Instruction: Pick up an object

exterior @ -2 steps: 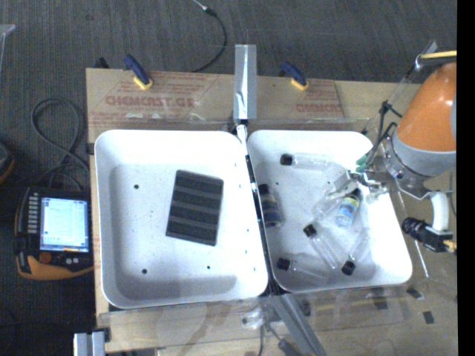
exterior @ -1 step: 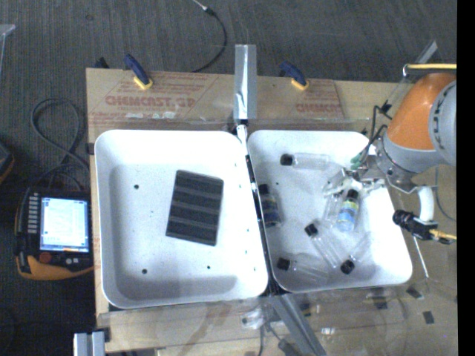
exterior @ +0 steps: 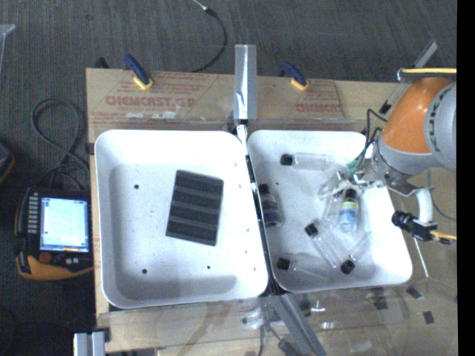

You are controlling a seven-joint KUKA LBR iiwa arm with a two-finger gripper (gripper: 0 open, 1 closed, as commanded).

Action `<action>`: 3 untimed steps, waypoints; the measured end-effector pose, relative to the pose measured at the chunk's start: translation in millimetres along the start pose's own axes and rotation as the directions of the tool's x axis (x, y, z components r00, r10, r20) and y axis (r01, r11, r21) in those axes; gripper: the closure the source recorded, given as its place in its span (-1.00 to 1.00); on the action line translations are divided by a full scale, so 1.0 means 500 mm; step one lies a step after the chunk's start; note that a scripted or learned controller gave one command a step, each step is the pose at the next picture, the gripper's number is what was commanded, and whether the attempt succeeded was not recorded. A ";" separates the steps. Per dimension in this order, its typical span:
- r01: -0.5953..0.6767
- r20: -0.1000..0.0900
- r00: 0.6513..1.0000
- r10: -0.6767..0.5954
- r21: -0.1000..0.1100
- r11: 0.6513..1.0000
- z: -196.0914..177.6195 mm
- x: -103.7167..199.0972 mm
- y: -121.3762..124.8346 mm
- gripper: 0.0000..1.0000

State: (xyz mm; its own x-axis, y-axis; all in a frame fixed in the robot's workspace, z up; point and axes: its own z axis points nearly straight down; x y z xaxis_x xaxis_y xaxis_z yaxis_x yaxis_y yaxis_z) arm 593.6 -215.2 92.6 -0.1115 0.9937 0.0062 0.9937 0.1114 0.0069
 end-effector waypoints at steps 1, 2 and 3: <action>0.033 0.012 0.999 -0.033 -0.004 0.999 0.005 0.045 0.041 -1.00; 0.115 0.007 0.993 -0.115 0.009 0.993 -0.047 -0.011 -0.006 -1.00; 0.159 0.006 0.987 -0.159 0.009 0.987 -0.049 0.067 0.042 -1.00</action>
State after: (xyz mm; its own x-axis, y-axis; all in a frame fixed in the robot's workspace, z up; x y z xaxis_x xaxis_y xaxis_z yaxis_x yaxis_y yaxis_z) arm 610.8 -179.6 117.5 -0.2684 0.9633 -0.0014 0.9633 0.2684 -0.0009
